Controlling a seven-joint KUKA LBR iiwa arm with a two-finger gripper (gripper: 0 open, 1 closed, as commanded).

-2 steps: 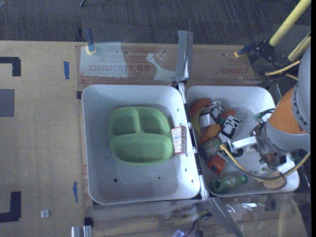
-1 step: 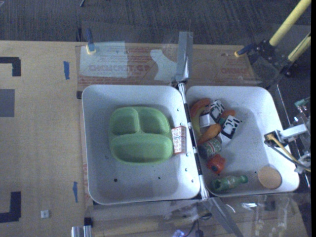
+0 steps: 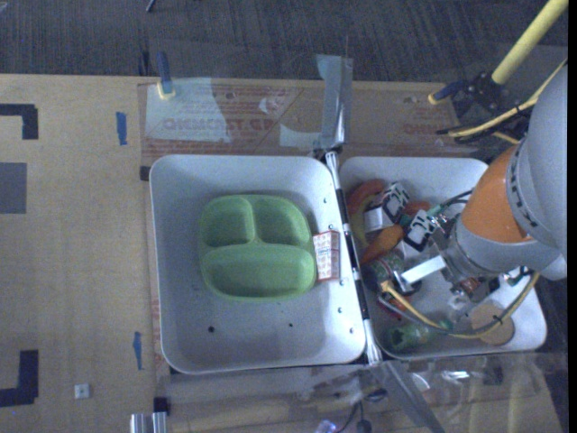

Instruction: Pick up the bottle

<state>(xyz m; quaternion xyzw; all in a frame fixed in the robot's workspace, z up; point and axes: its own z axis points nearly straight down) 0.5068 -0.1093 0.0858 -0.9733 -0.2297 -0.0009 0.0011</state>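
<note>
Maybe the bottle (image 3: 406, 336) is the green thing lying sideways, low in the right bin (image 3: 469, 166), its long way running left to right. We see the gripper (image 3: 431, 258) just above it in the frame. We cannot tell if it is open or closed.

So there's just the one cam, fixed up above the surface (image 3: 72, 242) and looking down at a bit of a slant, with the far edge and a strip of dark floor (image 3: 270, 16) up at 12 o'clock. It sits far enough back to catch both white bins whole: the left bin (image 3: 171, 332) lands pretty much dead centre and the right bin (image 3: 532, 327) sits over at 3 o'clock. The arm (image 3: 532, 197) comes in from 3 o'clock too, looming big since it's closer to the lens.
</note>
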